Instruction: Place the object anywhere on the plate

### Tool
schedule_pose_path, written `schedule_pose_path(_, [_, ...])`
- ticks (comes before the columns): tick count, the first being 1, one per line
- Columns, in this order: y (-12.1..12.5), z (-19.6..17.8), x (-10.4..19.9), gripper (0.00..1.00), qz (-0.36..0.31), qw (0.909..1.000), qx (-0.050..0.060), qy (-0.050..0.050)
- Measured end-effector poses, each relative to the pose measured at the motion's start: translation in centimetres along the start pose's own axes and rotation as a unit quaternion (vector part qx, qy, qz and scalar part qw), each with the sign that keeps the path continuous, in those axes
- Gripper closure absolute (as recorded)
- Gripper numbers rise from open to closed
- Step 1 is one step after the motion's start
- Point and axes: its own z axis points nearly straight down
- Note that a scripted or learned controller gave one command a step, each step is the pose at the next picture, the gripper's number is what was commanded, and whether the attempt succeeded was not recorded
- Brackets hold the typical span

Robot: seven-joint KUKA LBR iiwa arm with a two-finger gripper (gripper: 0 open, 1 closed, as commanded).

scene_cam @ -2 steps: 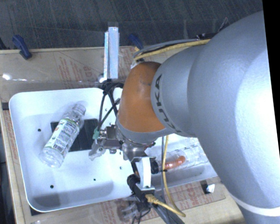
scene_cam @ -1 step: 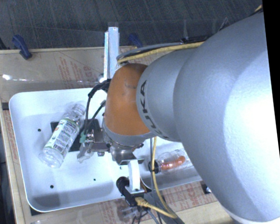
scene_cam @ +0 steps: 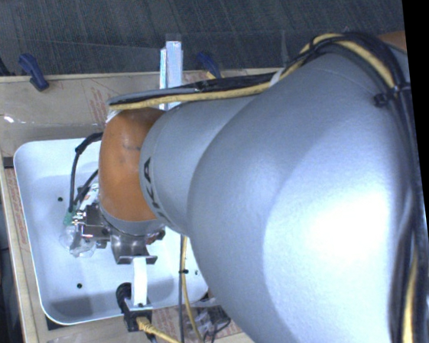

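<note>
The arm [scene_cam: 279, 198] reaches from the right over the left bin [scene_cam: 43, 225], wrist above its middle.

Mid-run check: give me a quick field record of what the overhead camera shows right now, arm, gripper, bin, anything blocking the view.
arm: grey arm reaching in from the right, covering most of the view
orange band: above the wrist, over the left bin
gripper: low over the left bin's floor; finger state unclear
left bin: white, bare floor visible on its left side
object: cannot tell whether anything is held
cables: yellow cable running along the arm; black cable near the wrist
clamps: blue clamp on the bench's far edge
</note>
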Motion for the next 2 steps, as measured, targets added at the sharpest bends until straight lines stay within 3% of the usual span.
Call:
schedule_pose_path(1, [9.1,3.5,-4.3,0.00,-0.041,0.9992,0.000,0.001])
schedule_pose_path(2, [14.1,-1.1,-8.8,0.00,-0.132,0.9913,0.000,0.001])
